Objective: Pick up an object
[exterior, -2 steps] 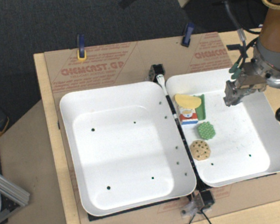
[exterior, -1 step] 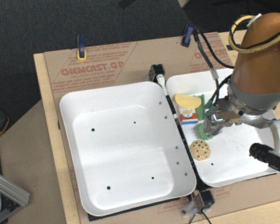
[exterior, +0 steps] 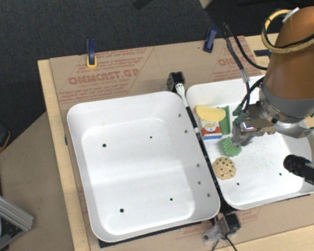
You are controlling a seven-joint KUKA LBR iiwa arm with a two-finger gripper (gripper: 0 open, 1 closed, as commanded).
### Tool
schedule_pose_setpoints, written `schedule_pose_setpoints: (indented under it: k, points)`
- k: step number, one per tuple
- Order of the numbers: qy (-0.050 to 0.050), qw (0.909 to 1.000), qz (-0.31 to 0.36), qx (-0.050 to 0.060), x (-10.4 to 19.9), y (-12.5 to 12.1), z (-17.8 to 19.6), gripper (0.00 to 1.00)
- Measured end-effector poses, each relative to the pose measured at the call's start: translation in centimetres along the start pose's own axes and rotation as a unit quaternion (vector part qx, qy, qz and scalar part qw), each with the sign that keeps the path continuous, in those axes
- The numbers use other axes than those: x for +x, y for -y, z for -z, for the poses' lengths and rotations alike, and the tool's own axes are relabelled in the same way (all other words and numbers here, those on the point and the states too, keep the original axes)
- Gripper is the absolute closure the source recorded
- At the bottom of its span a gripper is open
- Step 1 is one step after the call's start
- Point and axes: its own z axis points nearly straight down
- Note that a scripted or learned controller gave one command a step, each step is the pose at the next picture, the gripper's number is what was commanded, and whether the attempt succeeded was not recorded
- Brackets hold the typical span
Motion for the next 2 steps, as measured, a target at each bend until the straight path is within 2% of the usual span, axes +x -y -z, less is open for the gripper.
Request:
schedule_pose_setpoints:
  k: [1,2]
  points:
    - [0.0,1.0,0.002,-0.002,4.1,-3.5,2.5,1.0]
    - [-0.003,1.0,0.005,-0.007,10.5,0.0,15.7,1.0]
